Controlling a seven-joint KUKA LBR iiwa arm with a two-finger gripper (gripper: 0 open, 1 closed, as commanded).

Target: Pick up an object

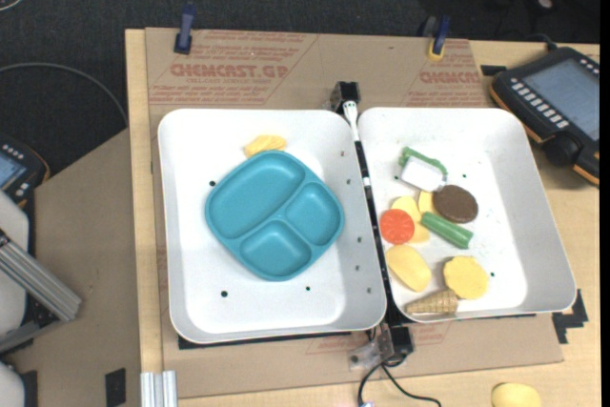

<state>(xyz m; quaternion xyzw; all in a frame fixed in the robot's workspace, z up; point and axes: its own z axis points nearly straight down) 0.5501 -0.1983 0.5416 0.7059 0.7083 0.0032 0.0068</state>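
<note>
Currently: blue divided plate (274, 215) in left bin (186, 205) — toy foods clustered in right bin (515, 167); gripper state can't tell.

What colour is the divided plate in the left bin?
The divided plate is teal blue, seen clearly in the camera view.

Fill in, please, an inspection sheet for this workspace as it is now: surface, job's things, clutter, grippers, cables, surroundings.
Surface: cardboard-covered bench bearing left bin and right bin.
Job's things: toy food clustered in the right bin, including red disc, brown disc, green stick, white card; blue divided plate and yellow piece in the left bin.
Clutter: yellow object beside the bench's front edge.
Grippers: nothing seen.
Cables: black cable at the front.
Surroundings: control pendant, dark floor.
</note>
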